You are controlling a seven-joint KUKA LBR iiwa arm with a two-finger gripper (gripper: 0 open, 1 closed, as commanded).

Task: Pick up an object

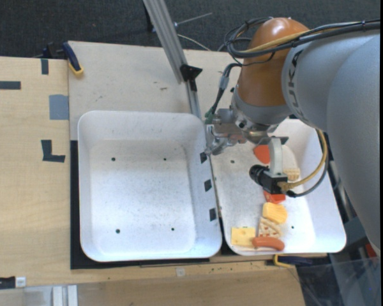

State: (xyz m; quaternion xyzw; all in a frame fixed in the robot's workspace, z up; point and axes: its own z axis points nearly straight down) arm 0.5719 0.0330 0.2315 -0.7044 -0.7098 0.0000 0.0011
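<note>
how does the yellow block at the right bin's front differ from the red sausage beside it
The yellow block is pale and squarish; the red sausage is orange-red, long and rounded. The yellow block lies nearer the left bin than the red sausage. Both rest at the right bin's front.

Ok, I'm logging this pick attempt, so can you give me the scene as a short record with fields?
arm: grey arm with an orange band, reaching over the right bin
gripper: the gripper is low at the right bin's left wall, beside the divide
near end of right bin: yellow block, orange sausage-shaped piece, yellow wedge
middle of right bin: red piece, by the wrist
left bin: white left bin, speckled floor
</note>
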